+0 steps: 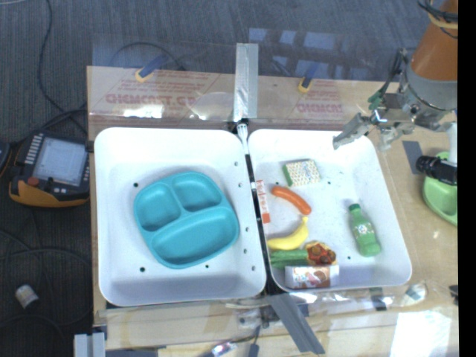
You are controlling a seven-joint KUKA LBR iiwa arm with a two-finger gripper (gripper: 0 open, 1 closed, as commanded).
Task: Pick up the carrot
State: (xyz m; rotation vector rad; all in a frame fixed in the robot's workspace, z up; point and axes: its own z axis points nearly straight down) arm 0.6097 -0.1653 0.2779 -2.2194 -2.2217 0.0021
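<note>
The carrot (291,198) is lying in the right bin (387,199), near the frame's centre, just above the banana (291,236). The gripper (368,129) is hovering at the upper right, over the bin's far rim, well apart from the carrot, its fingers spread and grasping nothing.

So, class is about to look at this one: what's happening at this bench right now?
A grey robot arm with an orange band reaches in from the right, its gripper hovering over the far right corner of the right bin. The carrot it is meant to pick up lies untouched in that bin, just above a banana, with a green bottle to its right. The left bin holds a blue divided plate.
</note>
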